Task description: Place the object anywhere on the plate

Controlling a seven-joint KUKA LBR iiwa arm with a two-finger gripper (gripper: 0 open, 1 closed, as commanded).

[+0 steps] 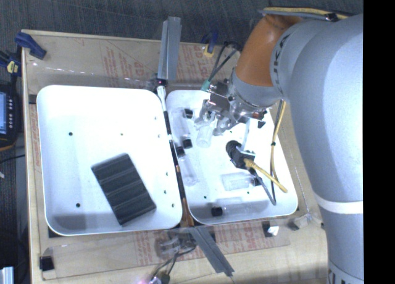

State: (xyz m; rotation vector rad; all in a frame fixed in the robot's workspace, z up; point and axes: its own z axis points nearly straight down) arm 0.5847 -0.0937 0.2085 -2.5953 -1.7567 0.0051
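A dark ridged rectangular plate (123, 187) lies tilted on the floor of the left bin (55, 110), towards its front. My gripper (207, 120) hangs low over the back left part of the right bin (281, 205), well to the right of the plate and across the wall between the bins. A clear, glassy piece (203, 134) sits right under the gripper; whether it is held cannot be made out. Another clear flat piece (235, 181) lies on the right bin's floor nearer the front.
Small dark pieces lie in the right bin: one by the dividing wall (187, 144), one at the front rim (216, 211). A clear strip (189, 171) lies along the divider. The grey arm (321, 91) covers the right bin's right side. A metal bar (168, 48) stands behind the bins.
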